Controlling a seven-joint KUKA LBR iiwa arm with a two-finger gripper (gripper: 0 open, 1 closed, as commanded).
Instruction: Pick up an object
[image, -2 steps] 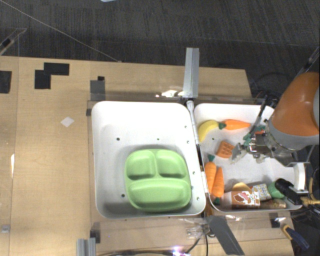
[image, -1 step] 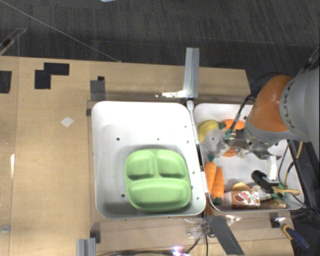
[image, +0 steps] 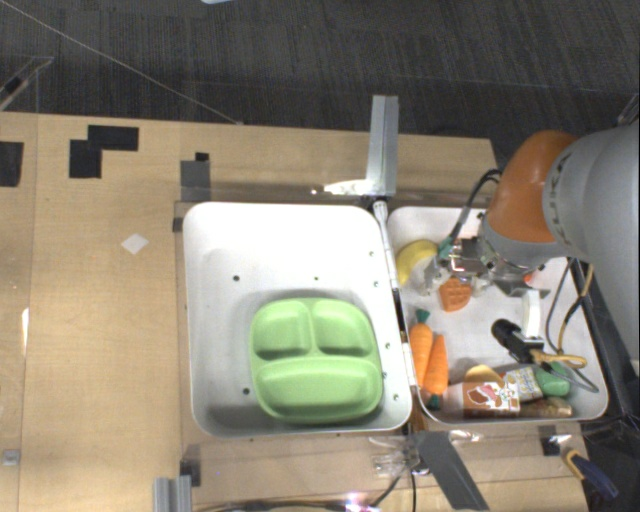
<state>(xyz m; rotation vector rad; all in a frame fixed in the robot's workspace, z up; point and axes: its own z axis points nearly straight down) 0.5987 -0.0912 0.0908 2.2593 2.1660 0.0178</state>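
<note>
Gripper (image: 455, 266) hangs just above a small orange toy (image: 456, 295) in the right bin (image: 600, 395)

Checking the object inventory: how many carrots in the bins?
2. Both carrots lie side by side along the left wall of the right bin, near its front, green tops pointing away from the camera. The arm covers part of that bin, so another could be hidden.

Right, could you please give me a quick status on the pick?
Pincer low in right bin, over small orange object. Nothing seen held. Yellow object close by.
</note>
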